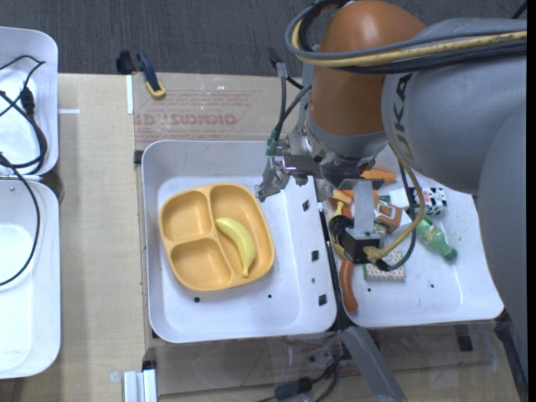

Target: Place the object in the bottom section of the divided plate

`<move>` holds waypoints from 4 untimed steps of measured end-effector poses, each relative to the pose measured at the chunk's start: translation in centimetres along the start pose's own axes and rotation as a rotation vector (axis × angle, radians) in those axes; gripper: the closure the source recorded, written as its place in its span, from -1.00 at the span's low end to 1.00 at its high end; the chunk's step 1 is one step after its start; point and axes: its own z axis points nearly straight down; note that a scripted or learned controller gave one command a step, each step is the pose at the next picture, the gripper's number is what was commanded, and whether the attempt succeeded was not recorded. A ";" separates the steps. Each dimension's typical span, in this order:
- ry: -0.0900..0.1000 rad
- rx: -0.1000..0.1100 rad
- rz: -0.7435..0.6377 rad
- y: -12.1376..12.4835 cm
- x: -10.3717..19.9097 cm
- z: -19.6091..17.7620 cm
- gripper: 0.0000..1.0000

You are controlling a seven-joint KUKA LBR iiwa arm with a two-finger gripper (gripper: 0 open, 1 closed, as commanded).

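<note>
Two shallow white bins sat side by side on a pale wooden bench [92, 224], and the gripper [268, 182] hung over the upper right part of the left bin [285, 308], close to the shared wall between them. Whether it was spread or closed could not be told from this angle, and nothing could be seen held in it.

Just below and to the left of the gripper lay the orange-yellow divided plate [180, 216], flat on the left bin's floor. The banana [239, 243] rested inside the plate, in the compartment along its lower right side, the part of the plate nearest the gripper; it touched no other object.

To the right of the gripper, past the dividing wall, the right bin [435, 296] held a clutter of small toys, among them a green bottle [437, 239], a die [433, 198] and a red sausage [347, 287]; the arm hid part of them.

Above the gripper, beyond the bins' far rim, a cardboard sheet [201, 111] with red mirrored lettering lay under the bins, and a blue and yellow clamp [151, 78] gripped the bench edge further to the upper left. Dark grey carpet [167, 15] covered the floor behind the bench. Far to the gripper's left stood other white trays [33, 325] with black cables [21, 132] looped across them.
</note>
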 end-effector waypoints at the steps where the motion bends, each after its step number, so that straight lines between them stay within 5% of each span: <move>1: 0.000 -0.001 -0.219 1.7 -3.5 -9.2 -1.00; 2: -0.004 0.004 -0.221 1.9 -3.5 -9.8 1.00; 3: -0.008 0.008 -0.221 2.0 -3.6 -10.5 1.00; 4: 0.000 -0.001 -0.057 8.6 -3.7 -9.2 1.00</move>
